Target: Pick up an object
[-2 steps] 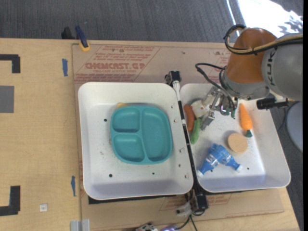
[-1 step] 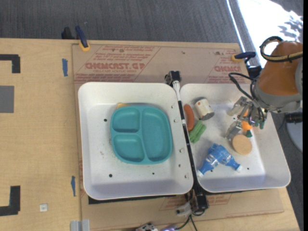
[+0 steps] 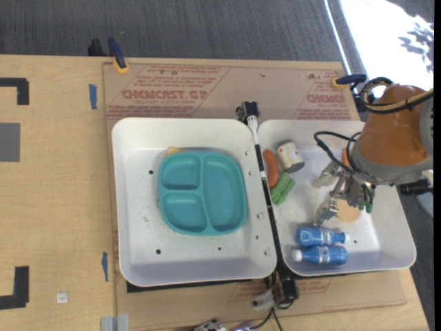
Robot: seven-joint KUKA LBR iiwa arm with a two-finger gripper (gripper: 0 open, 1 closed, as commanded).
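- Hanging low over the right bin (image 3: 396,250), the gripper (image 3: 335,200) has its fingers spread apart and nothing sits between them.
- A flat tan round piece (image 3: 349,214) lies just beside the fingertips. It looks thin, so the fingers may slide over it and come up with nothing.
- Two blue bottles (image 3: 321,246) lie side by side just below the gripper. A finger could bump one and make it roll away.
- The orange carrot (image 3: 271,167), green piece (image 3: 282,189) and small grey can (image 3: 290,156) crowd by the bin's left wall.
- The teal plate (image 3: 203,192) fills the left bin (image 3: 131,205), and it looks too wide to pinch.
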